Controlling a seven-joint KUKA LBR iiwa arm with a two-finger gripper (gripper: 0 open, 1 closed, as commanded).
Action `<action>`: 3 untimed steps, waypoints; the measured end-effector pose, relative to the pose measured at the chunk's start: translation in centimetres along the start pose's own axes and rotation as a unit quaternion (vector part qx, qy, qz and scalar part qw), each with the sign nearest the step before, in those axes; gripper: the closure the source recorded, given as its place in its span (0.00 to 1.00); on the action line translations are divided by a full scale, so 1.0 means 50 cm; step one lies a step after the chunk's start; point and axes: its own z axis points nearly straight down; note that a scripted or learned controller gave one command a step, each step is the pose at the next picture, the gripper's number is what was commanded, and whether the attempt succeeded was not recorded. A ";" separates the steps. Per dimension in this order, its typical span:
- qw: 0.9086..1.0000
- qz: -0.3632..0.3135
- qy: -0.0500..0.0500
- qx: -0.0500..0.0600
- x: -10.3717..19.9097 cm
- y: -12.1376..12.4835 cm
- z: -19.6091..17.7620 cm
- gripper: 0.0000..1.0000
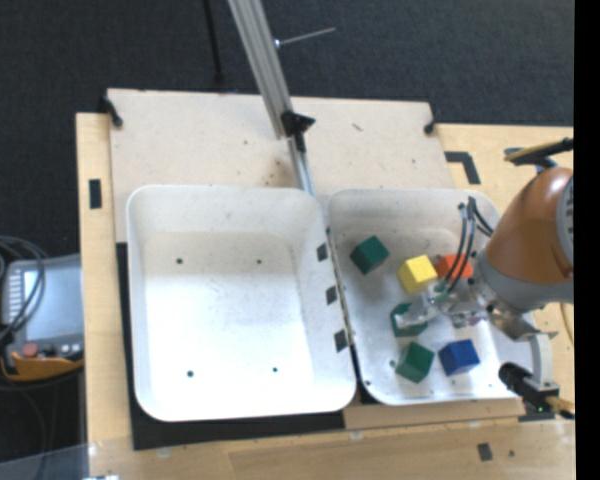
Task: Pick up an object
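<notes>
Gripper [420,313] sits low in the right bin [380,206] over a green block [408,318], finger state indeterminate; nothing lifted, so the pick remains outstanding.

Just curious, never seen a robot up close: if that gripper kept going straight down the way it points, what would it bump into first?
Probably the green block under the gripper; depth is hard to judge.

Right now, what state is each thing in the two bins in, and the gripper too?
Gripper: down in the right bin, among the blocks.
Yellow block: lying loose, beside the gripper.
Upper green block: lying loose, apart from the others.
Lower green block: lying loose.
Blue block: lying loose.
Orange block: partly hidden by the arm.
</notes>
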 end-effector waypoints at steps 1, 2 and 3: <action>1.000 0.005 0.000 -0.003 -0.004 0.004 -0.020 1.00; 1.000 0.000 0.001 0.007 -0.016 0.023 -0.141 1.00; 1.000 -0.001 0.001 0.008 -0.008 0.038 -0.233 1.00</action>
